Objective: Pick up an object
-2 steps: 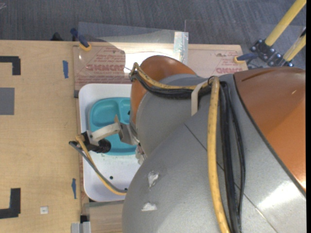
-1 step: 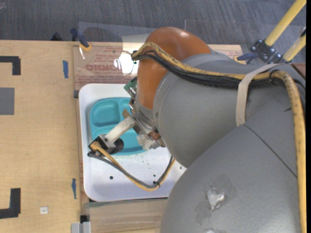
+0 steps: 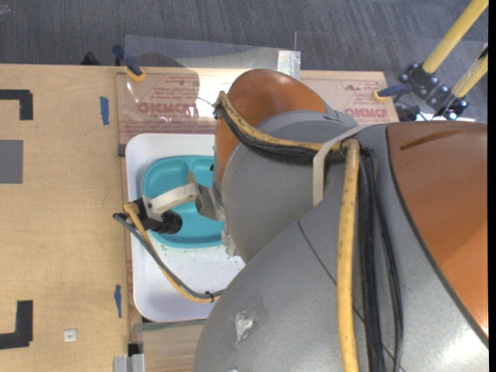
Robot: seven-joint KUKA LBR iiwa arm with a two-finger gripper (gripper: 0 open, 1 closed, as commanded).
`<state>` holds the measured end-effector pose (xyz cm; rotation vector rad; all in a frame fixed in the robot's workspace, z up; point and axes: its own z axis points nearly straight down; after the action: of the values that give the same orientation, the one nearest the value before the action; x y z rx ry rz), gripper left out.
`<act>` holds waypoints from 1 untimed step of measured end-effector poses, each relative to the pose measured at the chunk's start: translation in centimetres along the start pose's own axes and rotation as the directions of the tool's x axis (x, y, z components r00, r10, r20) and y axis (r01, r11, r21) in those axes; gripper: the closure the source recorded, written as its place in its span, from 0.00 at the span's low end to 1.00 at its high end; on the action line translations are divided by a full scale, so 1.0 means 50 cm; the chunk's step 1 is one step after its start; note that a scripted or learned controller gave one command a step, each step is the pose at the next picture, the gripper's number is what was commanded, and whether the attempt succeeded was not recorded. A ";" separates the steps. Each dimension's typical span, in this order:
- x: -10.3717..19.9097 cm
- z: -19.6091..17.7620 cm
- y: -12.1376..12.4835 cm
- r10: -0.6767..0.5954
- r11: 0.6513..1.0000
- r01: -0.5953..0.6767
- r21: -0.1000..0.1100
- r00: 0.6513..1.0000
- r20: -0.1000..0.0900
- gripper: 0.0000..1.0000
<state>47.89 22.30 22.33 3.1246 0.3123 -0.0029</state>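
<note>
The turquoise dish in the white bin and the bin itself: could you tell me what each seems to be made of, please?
The turquoise dish looks like moulded plastic: one even colour, a smooth, slightly glossy surface and rounded raised rims. The white bin also looks like plastic, matte to satin, with softly rounded corners and a thin lip; some dark specks mark its floor. Neither can be confirmed by sight alone.

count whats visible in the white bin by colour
Turquoise: 1, the shallow turquoise plastic dish.
White: 1, the shallow white plastic bin itself.
Total: 2.
The grey arm covers much of the bin, so anything under it cannot be counted.
</note>
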 end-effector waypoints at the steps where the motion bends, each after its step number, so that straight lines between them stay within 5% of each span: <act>1: 0.000 -0.015 -0.005 -0.219 0.976 0.219 0.001 0.976 0.001 1.00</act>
<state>47.84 22.56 23.06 3.0725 0.6553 -0.0056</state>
